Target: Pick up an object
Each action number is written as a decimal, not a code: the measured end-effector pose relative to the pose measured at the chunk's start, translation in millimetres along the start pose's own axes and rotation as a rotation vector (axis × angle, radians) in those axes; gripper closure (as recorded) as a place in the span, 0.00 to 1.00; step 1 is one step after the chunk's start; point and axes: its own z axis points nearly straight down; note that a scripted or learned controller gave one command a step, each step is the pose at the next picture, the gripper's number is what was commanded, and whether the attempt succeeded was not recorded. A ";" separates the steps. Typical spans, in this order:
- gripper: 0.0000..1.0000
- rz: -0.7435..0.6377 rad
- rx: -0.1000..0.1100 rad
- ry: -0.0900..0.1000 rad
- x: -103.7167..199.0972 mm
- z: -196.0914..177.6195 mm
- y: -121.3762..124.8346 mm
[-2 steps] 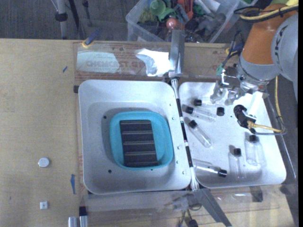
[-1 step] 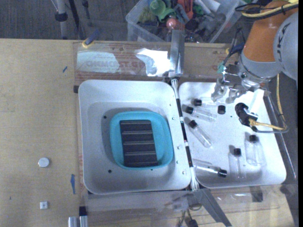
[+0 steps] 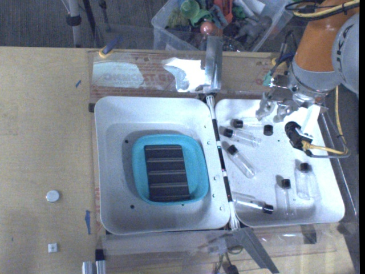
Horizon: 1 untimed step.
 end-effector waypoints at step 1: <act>1.00 -0.002 -0.002 -0.002 0.5 -10.0 0.7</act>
